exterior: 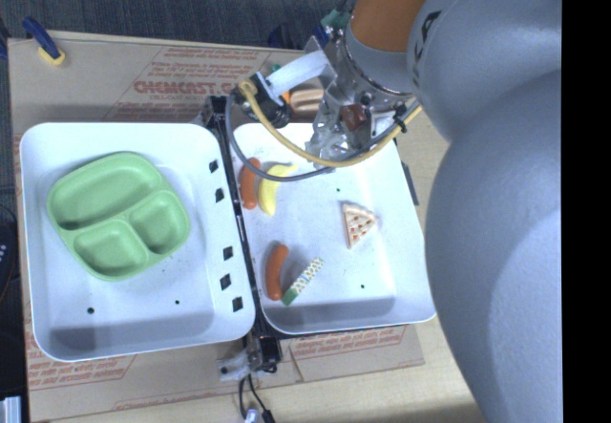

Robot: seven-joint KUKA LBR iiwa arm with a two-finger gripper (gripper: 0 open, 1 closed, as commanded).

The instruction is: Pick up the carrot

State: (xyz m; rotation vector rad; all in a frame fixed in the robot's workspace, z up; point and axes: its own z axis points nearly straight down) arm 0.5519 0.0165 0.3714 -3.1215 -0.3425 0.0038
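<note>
Spotter: Carrot (249, 184) location?

Logger: Right bin (401, 302), against its left wall, upper half. Orange, lying lengthwise along the wall. Banana (268, 194) just beside it on the right, possibly touching. Low confidence on identity: a second orange-red stick (275, 270) lies lower along the same wall and looks much alike at this resolution. Taking the upper, paler one as the carrot.

Spotter: Gripper (336, 137)?

Logger: Over the bin's top edge, right of the carrot and above it in the view. Wrist hardware and a looped yellow hose (277, 142) crowd the tip. Released or clenched, I cannot tell. Nothing is visibly held in it.

Spotter: Why parked there?

Logger: Judgement only: the arm comes in from the right, so the top edge is a natural staging spot before a drop onto the wall side. Not lined up over the carrot yet.

Spotter: Other contents?

Logger: Pizza slice (358, 223) mid-bin, well apart from the carrot. Striped piece (305, 276) beside the lower stick. Left bin (38, 249) bears a green tray (115, 211), irrelevant to the pick.

Spotter: Risks?

Logger: Wall on one side and banana on the other leave little room to straddle the carrot. A grip across its width likely nudges the banana or clips the wall. Task looks early, with the pick not yet made.
</note>
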